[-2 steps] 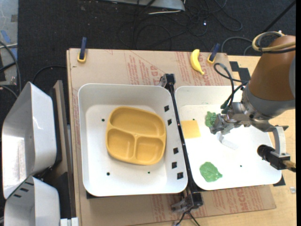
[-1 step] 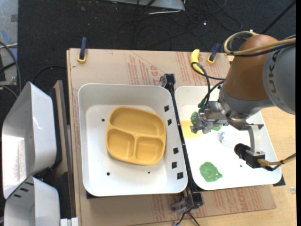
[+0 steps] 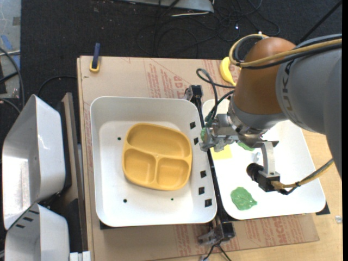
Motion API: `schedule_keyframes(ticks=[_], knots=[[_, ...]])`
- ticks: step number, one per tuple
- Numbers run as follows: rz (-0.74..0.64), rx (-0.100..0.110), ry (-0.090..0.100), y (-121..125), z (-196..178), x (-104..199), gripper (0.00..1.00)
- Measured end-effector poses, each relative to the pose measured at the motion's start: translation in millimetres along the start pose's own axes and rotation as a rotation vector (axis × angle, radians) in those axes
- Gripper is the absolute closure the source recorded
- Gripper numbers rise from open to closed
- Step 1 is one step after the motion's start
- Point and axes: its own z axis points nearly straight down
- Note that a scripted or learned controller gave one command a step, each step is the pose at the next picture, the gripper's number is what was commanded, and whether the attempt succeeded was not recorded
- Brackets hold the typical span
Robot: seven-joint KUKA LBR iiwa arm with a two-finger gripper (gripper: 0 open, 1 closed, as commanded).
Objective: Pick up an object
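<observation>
My gripper (image 3: 216,139) hangs low over the left part of the right bin (image 3: 304,162), close to the wall between the two bins. A small flat yellow piece (image 3: 222,153) lies just under and in front of it. A green lump (image 3: 243,198) rests near the front of the same bin, apart from the gripper. Beneath the wrist a bit of another green thing (image 3: 248,143) peeks out, mostly hidden by the arm. In the left bin (image 3: 103,118) lies a yellow divided plate (image 3: 157,156).
The bulky grey and orange arm (image 3: 272,86) covers the back of the right bin. A yellow object (image 3: 227,70) sits on the cardboard behind that bin. White tubs (image 3: 30,151) stand off the bench at the left. Cables run along the bins' shared wall.
</observation>
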Motion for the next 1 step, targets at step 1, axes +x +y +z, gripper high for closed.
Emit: schedule_keyframes(ticks=[1], knots=[[0.000, -0.001, 0.000, 22.7, 5.9, 53.8, 1.00]])
